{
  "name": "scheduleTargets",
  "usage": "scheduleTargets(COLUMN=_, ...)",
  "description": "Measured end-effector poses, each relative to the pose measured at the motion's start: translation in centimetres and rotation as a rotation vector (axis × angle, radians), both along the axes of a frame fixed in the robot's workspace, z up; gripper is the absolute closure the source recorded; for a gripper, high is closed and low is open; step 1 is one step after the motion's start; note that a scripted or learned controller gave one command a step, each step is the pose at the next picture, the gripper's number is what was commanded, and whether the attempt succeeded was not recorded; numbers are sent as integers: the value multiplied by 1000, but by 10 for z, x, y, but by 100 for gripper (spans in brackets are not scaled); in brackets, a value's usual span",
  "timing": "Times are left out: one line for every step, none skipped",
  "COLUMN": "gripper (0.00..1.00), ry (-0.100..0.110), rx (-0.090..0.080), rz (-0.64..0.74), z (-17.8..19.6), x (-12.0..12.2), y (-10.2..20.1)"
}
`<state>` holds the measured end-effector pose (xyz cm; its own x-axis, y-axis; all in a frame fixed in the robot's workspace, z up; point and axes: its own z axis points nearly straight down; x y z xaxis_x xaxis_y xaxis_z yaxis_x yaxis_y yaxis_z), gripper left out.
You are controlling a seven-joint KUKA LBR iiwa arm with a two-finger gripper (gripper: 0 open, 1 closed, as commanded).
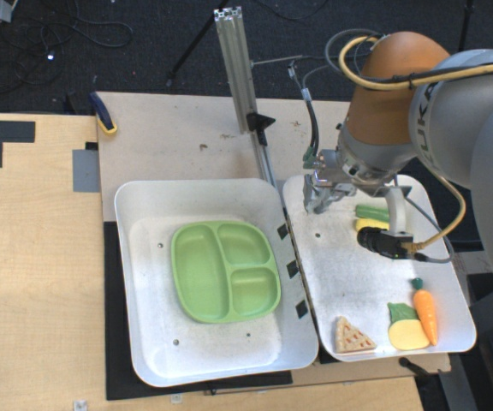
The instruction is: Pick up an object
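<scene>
Over the right bin, near its back left corner, hangs the gripper. It points down at the white floor of the bin, and nothing sits between its fingers. I cannot tell how wide it is.

Toy foods lie in the same bin. A yellow and green piece lies just to the right of the gripper, partly behind a black part of the arm. Farther off, near the front of the bin, are a waffle wedge, a yellow and green slice and a carrot. The carrot touches the slice.

A green plate with three parts lies in the left bin.

From the right, the grey arm reaches in and bends down over the bin. Its orange band sits above the wrist.
</scene>
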<state>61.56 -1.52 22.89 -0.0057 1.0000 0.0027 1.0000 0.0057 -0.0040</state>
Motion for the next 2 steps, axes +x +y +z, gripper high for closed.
scheduleTargets(gripper=100, ry=2, rx=-1, rz=-1, z=-9, x=-22, y=52)
scheduleTargets(gripper=100, ry=-2, rx=-1, rz=0, z=2, x=-29, y=104)
